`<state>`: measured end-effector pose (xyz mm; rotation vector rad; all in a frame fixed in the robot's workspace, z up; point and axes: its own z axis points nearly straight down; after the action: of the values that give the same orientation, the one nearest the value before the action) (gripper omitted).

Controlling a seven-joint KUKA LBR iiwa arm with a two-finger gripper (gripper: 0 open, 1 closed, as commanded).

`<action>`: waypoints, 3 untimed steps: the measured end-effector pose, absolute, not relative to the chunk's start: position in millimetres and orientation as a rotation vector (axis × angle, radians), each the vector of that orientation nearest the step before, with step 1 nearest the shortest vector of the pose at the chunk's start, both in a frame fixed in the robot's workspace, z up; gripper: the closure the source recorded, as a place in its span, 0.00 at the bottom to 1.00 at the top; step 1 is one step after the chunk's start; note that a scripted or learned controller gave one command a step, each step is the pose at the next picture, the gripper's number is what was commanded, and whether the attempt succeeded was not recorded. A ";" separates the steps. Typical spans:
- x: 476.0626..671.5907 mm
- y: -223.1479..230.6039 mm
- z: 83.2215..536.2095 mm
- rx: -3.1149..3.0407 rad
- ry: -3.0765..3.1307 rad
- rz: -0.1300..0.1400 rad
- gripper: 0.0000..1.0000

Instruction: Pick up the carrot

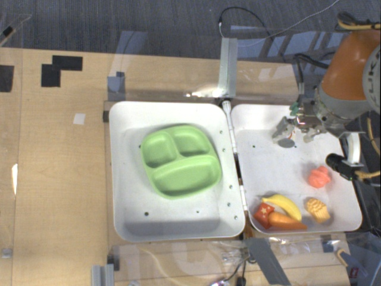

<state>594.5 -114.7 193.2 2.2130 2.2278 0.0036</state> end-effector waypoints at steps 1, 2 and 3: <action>573.2 -158.3 421.1 2.547 1.830 0.006 0.00; 559.8 -196.5 421.4 2.794 1.427 0.006 0.00; 561.4 -194.7 432.4 2.783 1.442 0.008 1.00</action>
<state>561.4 -194.7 432.4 2.7829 1.4422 0.0079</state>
